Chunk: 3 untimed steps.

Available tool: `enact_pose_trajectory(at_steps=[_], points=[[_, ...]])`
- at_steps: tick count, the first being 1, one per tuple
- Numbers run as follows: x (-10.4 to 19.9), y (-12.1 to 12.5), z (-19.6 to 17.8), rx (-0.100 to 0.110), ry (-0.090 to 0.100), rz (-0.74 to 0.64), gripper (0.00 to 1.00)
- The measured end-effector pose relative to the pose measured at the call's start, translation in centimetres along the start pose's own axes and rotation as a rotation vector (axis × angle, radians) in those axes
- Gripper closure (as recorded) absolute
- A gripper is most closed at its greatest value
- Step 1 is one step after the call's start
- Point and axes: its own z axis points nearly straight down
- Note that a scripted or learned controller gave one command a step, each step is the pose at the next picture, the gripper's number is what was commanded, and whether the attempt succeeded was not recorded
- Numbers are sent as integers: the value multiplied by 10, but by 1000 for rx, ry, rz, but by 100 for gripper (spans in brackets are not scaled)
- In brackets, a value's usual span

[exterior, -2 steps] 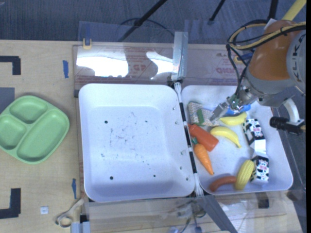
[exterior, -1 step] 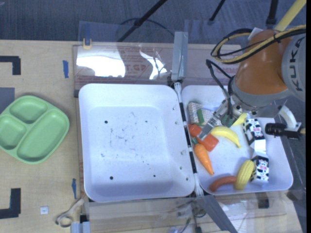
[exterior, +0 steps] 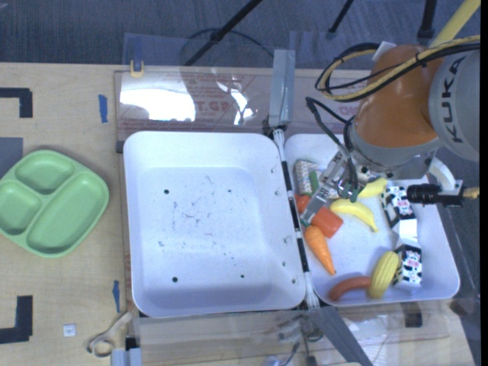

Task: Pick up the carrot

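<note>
Orange is what I look for first, and the carrot (exterior: 321,250) lies in the right bin (exterior: 446,280), hard against its left wall, thick end toward the far side and tip pointing near and slightly right; it rests flat on the bin floor, with a red-orange piece (exterior: 329,221) touching its thick end. I read the gripper (exterior: 316,204) as hanging just beyond that end, slanting down from the arm (exterior: 400,105) at the right; whether the fingers are apart or together I cannot tell, since they merge with the clutter under them; nothing visibly sits between them, so I count the carrot as not yet held.

Around it the bin is crowded: a yellow banana (exterior: 358,212) just right of the gripper, a corn cob (exterior: 383,273) and a red sausage (exterior: 349,286) nearer the front wall, two black-and-white cartons (exterior: 404,235) on the right. The left bin (exterior: 206,147) holds no toys; a green divided plate (exterior: 49,200) sits on the bench (exterior: 53,97) well to the left.

My judgement: the wall leaves little room on the carrot's left, so a grip across its width, slightly nearer than the gripper now hangs, looks best; the red-orange piece may be caught by mistake.
</note>
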Motion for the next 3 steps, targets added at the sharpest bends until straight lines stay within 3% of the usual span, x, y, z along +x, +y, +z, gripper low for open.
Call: enact_pose_trajectory(at_steps=[1,2,3], points=[[19,35,0,-1,0,-248,0],[-19,58,-1,-2,-3,-421,0],[-38,106,-1,-3,-4,-599,0]])
